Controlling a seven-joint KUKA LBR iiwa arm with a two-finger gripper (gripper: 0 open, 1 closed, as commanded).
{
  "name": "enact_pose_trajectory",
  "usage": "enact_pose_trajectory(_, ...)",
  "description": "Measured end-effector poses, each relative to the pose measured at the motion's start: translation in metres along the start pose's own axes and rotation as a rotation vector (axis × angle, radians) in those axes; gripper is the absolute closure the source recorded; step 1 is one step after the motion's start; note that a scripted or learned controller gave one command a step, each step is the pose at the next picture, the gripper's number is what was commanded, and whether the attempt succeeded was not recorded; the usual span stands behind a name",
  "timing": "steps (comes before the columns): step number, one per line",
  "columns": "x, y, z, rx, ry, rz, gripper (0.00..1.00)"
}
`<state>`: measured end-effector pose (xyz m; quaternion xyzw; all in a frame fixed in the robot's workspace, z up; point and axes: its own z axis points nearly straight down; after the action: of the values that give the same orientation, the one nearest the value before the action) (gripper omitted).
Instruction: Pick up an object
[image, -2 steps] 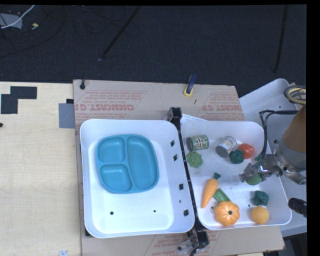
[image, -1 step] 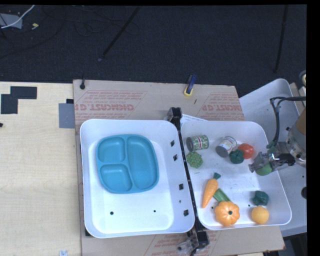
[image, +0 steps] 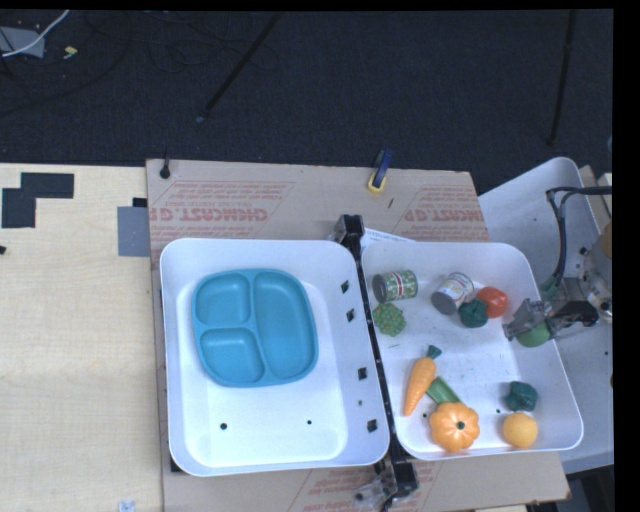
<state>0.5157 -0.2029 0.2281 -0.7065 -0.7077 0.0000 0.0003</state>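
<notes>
Near edge, right bin (image: 560, 440): round orange toy pumpkin (image: 454, 426) with a yellow lemon-like ball (image: 519, 430) just beside it, both close to the near rim. A dark green lumpy toy (image: 520, 396) sits just above the lemon. A plastic orange carrot with green top (image: 420, 381) lies tilted near the divider; a green pod-like piece (image: 443, 391) touches its lower side.

Mid bin: green broccoli-like toy (image: 389, 320), then a small can with green label (image: 396, 286) lying on its side; label text too small to read. A silver can (image: 453, 293), a dark green piece (image: 473, 314) and a red tomato-like ball (image: 491, 300) cluster together.

Right rim: gripper (image: 532, 326) sits over a green object (image: 536, 334); cannot tell finger state or contact.

Left bin (image: 190, 430): blue three-compartment plastic plate (image: 254, 327).

Far: cardboard sheet (image: 250, 205) with mirrored red print, illegible; a blue-and-yellow clamp (image: 379, 172) at its edge.
</notes>
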Motion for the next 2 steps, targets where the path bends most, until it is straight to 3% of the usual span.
enact_pose_trajectory(1,0.047,0.021,0.005,0.002,0.001,-0.002,1.0)
enact_pose_trajectory(2,0.093,0.026,0.012,0.003,0.002,-0.002,1.0)
